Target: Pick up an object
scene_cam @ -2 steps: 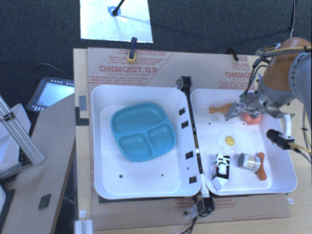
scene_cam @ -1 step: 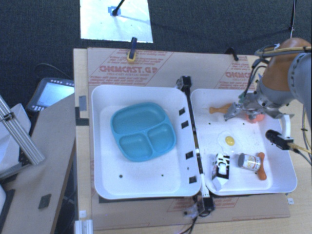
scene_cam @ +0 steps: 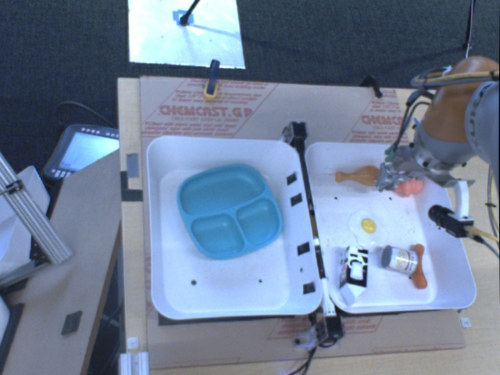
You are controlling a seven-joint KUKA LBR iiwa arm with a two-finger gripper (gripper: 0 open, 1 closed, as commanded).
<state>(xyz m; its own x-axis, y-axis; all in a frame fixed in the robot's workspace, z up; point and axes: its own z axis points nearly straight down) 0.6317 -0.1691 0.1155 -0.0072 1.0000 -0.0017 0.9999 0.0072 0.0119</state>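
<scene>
The gripper (scene_cam: 388,180) stood low over the far part of the right bin (scene_cam: 467,287), between a toy drumstick (scene_cam: 357,176) on its left and a pink object (scene_cam: 410,187) just beside it on its right; whether it was open or closed could not be told. In judgement, the step in hand was the final approach, and it was best done by centring on one item before closing. A fried-egg toy (scene_cam: 366,226), a small jar (scene_cam: 399,259) and a carton (scene_cam: 355,268) lay nearer the front, well apart from it.
</scene>
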